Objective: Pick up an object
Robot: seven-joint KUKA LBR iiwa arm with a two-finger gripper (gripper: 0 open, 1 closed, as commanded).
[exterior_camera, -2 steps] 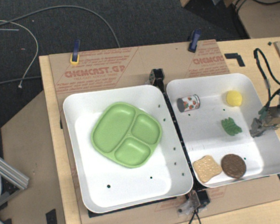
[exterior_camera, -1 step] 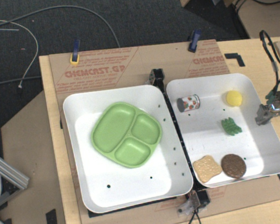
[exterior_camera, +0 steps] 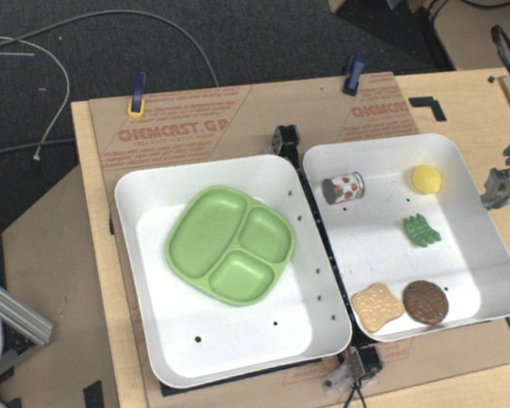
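A light-green plastic divided plate with three compartments (exterior_camera: pixel 230 244) lies tilted in the left shallow white bin (exterior_camera: pixel 161 346), a little far of the bin's middle. The two bins sit side by side on a cardboard-covered bench (exterior_camera: pixel 106 261), held at the far edge by two blue clamps (exterior_camera: pixel 138 91).

In the right shallow white bin (exterior_camera: pixel 490 263), a small can with a red-and-white label (exterior_camera: pixel 344 187) lies on its side near the far left corner. A tan square cracker (exterior_camera: pixel 377 307) rests at the near edge, just beside a round brown cookie (exterior_camera: pixel 425 302). A small green leafy toy vegetable (exterior_camera: pixel 420 230) sits near the middle, and a yellow lemon-shaped toy (exterior_camera: pixel 427 179) lies toward the far right.

The gripper (exterior_camera: pixel 500 184) hangs at the right bin's right rim, well apart from every object and holding nothing; whether its fingers are spread or closed cannot be told.
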